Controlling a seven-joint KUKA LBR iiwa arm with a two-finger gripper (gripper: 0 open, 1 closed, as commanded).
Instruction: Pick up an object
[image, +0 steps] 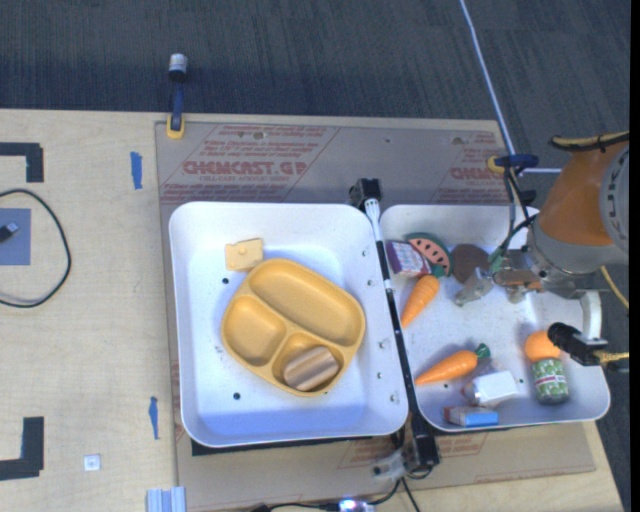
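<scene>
My gripper (480, 283) reaches in from the right and hangs low over the back of the right bin (590, 405). It is beside a brown round piece (466, 261) and just right of an orange carrot (420, 297). No object shows between its fingers. A second carrot (448, 366), an orange fruit (539, 345), a green jar (550, 381), a white block (495, 387) and a small red and blue item (470, 417) lie toward the front of that bin.
A watermelon slice (428, 246) and a purple packet (405, 258) lie at the right bin's back left corner. The left bin (190, 300) holds a yellow divided plate (300, 300) with a bread roll (312, 367) in one compartment, and a cheese slice (244, 254) beside it.
</scene>
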